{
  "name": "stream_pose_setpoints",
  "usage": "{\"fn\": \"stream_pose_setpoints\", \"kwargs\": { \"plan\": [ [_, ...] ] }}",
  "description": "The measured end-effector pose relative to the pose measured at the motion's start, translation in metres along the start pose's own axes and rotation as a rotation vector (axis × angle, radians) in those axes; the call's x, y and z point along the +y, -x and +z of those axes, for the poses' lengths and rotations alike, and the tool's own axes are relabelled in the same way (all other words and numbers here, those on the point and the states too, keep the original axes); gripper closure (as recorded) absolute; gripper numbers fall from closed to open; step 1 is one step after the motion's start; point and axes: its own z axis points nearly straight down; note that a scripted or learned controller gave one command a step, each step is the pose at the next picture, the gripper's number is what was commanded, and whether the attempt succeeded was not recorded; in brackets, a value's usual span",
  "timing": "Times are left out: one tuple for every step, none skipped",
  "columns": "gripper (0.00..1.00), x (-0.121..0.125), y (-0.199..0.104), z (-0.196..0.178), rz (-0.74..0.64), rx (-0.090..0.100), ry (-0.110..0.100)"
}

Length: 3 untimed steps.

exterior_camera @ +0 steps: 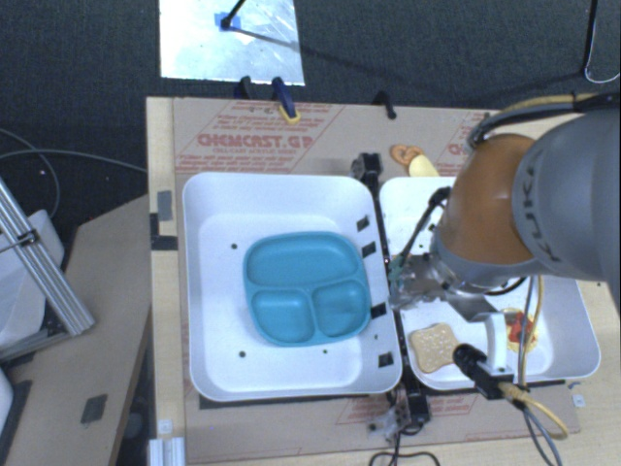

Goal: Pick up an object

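Bench point(243, 129) carried two bins | toast piece point(433, 346) lay at right bin's point(582, 352) near-left corner | gripper point(406, 284) hovered near it, opening unreadable | nothing visibly lifted, pick pending

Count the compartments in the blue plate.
3. On the blue plate in the left bin: one wide compartment along the far side, two smaller ones side by side nearer the camera.

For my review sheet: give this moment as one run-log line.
arm: over right bin | gripper: low near divider, fingers unclear | toast-like piece: lying in right bin, not held | blue divided tray: in left bin | pick: not shown
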Motion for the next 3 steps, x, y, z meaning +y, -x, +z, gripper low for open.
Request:
{"fn": "stream_pose_setpoints", "kwargs": {
  "plan": [
    [1.00,0.040,-0.047,-0.052,-0.001,-0.001,0.011],
    [1.00,0.001,-0.107,0.018,0.001,-0.001,-0.002],
    [1.00,0.057,-0.094,0.076,0.008,0.001,0.000]
  ]
}}
